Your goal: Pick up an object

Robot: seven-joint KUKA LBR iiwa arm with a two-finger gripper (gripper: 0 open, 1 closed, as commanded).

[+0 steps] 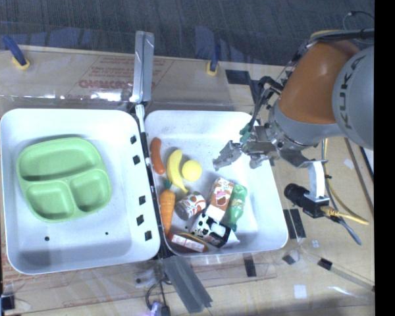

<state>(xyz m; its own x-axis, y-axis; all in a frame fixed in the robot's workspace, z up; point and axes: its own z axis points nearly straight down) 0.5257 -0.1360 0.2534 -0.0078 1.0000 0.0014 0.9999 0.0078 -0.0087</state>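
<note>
Hovering above the right bin, blurred pincer, state impossible to tell.

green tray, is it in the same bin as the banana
No, the green tray lies in the left bin, while the banana lies in the right bin.

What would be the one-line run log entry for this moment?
gripper: above right bin, nothing seen held | toys: piled in right bin | banana: beside lemon | green tray: in left bin
</note>
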